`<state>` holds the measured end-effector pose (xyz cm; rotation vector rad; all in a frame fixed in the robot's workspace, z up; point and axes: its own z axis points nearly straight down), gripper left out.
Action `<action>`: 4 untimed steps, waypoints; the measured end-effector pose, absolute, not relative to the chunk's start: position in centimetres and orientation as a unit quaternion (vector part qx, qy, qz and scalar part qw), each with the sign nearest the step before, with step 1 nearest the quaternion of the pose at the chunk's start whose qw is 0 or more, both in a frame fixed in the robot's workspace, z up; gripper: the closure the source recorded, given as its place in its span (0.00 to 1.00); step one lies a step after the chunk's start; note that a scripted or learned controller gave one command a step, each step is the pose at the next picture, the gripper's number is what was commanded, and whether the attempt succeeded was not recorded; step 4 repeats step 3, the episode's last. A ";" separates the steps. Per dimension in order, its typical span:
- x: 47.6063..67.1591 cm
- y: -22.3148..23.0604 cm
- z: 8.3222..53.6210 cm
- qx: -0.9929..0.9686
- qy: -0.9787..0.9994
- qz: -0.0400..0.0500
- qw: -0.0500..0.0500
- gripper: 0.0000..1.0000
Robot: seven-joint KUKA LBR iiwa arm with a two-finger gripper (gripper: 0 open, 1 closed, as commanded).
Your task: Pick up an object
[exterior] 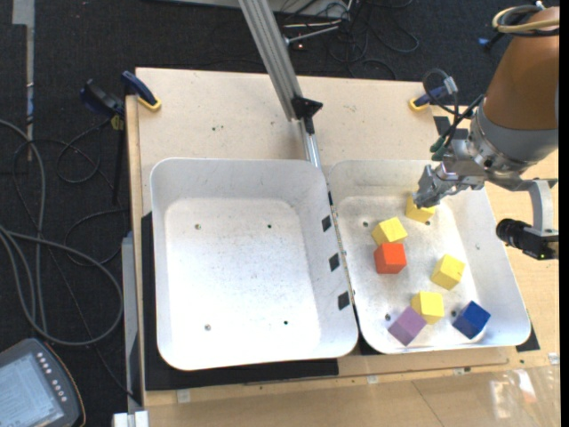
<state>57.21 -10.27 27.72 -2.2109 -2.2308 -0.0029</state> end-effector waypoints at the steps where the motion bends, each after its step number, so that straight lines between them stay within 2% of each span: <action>1: 56.5 -4.7 27.8 -0.704 -0.710 -0.001 0.001 1.00; 2: 56.2 0.9 27.8 -0.704 -0.710 0.000 0.001 1.00; 3: 56.3 5.7 25.6 -0.704 -0.710 0.001 0.002 1.00; 4: 56.3 5.7 25.6 -0.704 -0.710 0.001 0.002 1.00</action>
